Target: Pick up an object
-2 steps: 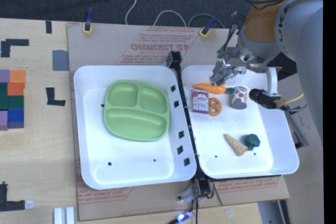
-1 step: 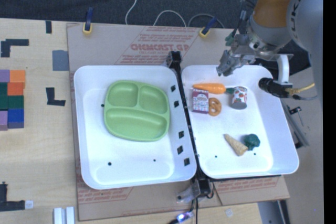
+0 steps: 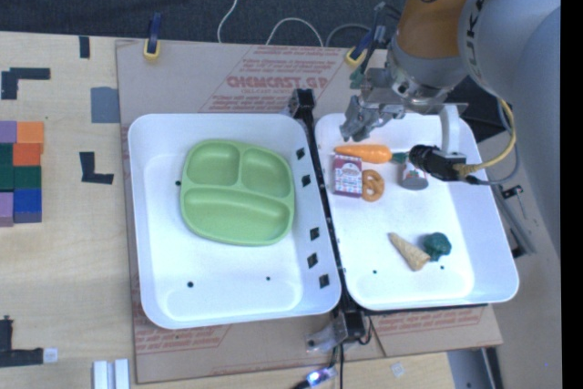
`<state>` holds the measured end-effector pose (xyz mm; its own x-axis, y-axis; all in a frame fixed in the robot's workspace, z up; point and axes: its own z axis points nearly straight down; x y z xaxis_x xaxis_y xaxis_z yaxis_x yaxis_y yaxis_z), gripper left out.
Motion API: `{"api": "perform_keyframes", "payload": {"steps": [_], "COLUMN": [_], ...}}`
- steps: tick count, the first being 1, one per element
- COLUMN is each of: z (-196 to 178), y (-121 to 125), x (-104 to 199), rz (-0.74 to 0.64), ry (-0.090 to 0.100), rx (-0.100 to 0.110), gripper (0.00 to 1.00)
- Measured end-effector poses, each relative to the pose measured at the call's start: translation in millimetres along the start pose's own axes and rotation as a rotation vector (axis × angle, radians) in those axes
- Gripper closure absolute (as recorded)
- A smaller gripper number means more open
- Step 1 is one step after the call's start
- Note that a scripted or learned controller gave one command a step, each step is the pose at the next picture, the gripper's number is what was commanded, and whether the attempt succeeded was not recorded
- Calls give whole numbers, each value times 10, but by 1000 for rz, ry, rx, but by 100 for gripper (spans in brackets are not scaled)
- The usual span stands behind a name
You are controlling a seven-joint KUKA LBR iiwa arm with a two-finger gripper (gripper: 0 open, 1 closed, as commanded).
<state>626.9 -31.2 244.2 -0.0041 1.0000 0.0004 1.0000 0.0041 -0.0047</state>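
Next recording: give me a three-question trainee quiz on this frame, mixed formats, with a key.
1. True or false: the green divided plate lies in the left bin.
2. Which item lies nearest the claw? A. ice cream cone B. carrot C. pretzel
3. Fill in: the small red packet lies beside the ___ in the right bin.

Key: 1. True. 2. B; the claw hovers just above the carrot at the bin's far edge. 3. Pretzel, which lies just right of the packet.
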Motion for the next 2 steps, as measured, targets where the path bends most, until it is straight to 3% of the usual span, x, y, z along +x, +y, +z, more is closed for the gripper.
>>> {"api": "perform_keyframes", "payload": {"steps": [2], "z": [260], "y": [-110], "x": [1070], "rz": [0], "ry": [-1], "rx": [1], "gripper": [100]}}
